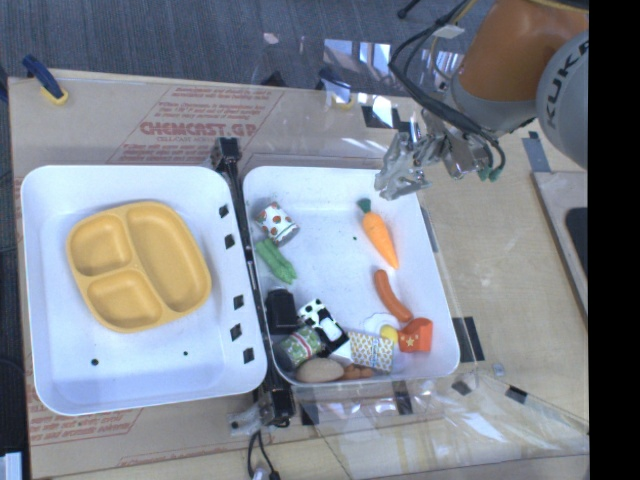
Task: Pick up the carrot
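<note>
In the camera view the gripper [400, 180] hangs over the far right corner of the right bin [330, 183]; whether it is parted or closed I cannot tell, and nothing is visibly in its grasp. The carrot [379, 236] lies on the bin floor just below and slightly left of the gripper, apart from it, green top toward it. A sausage [391, 296] lies beyond the carrot.

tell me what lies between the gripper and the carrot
Nothing: in the camera view, only bare white bin floor separates the gripper from the carrot.
</note>
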You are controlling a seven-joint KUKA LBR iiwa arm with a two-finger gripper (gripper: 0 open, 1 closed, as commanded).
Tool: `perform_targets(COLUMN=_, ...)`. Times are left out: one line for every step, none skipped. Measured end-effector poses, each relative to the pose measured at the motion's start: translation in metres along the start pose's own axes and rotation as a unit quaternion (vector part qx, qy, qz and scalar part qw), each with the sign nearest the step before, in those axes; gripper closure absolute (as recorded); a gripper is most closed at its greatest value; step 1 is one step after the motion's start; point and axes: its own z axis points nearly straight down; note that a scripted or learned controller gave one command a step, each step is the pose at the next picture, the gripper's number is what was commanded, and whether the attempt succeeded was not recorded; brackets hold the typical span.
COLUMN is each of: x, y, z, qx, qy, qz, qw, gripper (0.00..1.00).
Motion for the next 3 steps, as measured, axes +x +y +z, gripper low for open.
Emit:
perform_targets(x=-0.01, y=0.108, z=0.03, qx=-0.005, qy=0.007, qz=0.067, qw=0.9977, gripper=1.0)
perform_targets(x=0.045, y=0.093, z=0.149, qx=-0.004, qy=0.006, qz=-0.111, qw=0.9938, gripper=1.0)
perform_targets(x=0.119, y=0.06, z=0.148, qx=-0.006, qy=0.007, qz=-0.28, qw=0.9599, gripper=1.0)
